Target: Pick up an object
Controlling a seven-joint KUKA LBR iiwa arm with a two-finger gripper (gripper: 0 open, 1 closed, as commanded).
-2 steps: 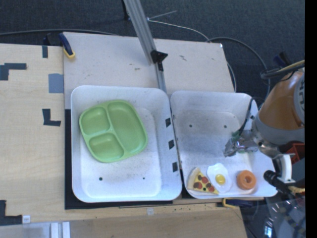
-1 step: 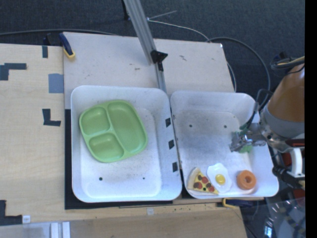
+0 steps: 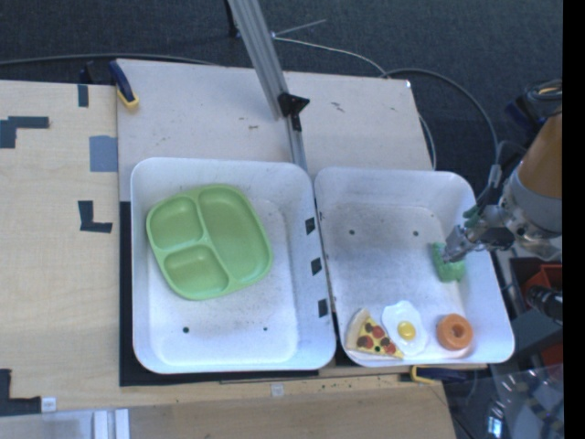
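Pincer [image 3: 454, 248] is set low over green object [image 3: 449, 267] at right bin's [image 3: 384, 186] far-right wall, prob. for a grab; finger state can't be told, no hold confirmed.

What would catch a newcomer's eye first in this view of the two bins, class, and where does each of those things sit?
The light green divided plate stands out, lying alone in the left bin. Next comes the row of toy food along the right bin's near edge: a pizza slice, a fried egg and an orange doughnut. At that bin's right wall, the gripper is at a small green object.
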